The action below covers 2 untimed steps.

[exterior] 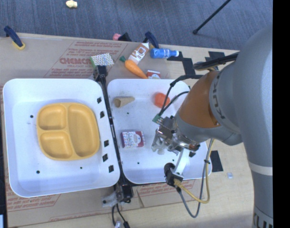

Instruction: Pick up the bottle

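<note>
Two bottles lie on the cardboard behind the right bin. One is a small white bottle with an orange label (138,53), the other a blue bottle (163,53) just to its right. My gripper (160,145) hangs low over the middle right of the right bin (140,172), well in front of both bottles. A red and white packet (132,139) lies just left of the gripper. The wrist hides whatever is directly below it.
The right bin also holds a tan cone (123,100) and an orange-red lump (160,99). A carrot (134,69), a small red box (153,73) and a green checkered piece (102,60) lie behind the bins. A yellow divided plate (68,129) sits in the left bin.
</note>
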Available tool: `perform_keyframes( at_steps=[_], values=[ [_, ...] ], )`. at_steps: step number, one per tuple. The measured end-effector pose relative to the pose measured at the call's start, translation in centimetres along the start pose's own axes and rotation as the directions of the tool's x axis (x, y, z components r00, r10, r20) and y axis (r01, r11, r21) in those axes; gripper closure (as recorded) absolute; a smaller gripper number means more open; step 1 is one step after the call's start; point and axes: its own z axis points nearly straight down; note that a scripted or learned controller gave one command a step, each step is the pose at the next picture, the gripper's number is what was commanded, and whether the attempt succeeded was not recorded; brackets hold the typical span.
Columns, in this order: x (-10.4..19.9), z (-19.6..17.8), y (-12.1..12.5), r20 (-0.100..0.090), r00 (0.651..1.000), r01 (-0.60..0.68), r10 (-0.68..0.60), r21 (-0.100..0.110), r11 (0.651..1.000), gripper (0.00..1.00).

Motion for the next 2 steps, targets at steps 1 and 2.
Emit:
perform_keyframes(
  at_steps=[1, 2],
  values=[
    [-3.1, -12.4, 2.0, -0.002, 0.986, -0.169, 0.169, -0.005, 0.986, 1.0],
    [0.8, -6.1, -0.5, 0.0, 0.991, 0.136, -0.136, -0.002, 0.991, 1.0]
  ],
)
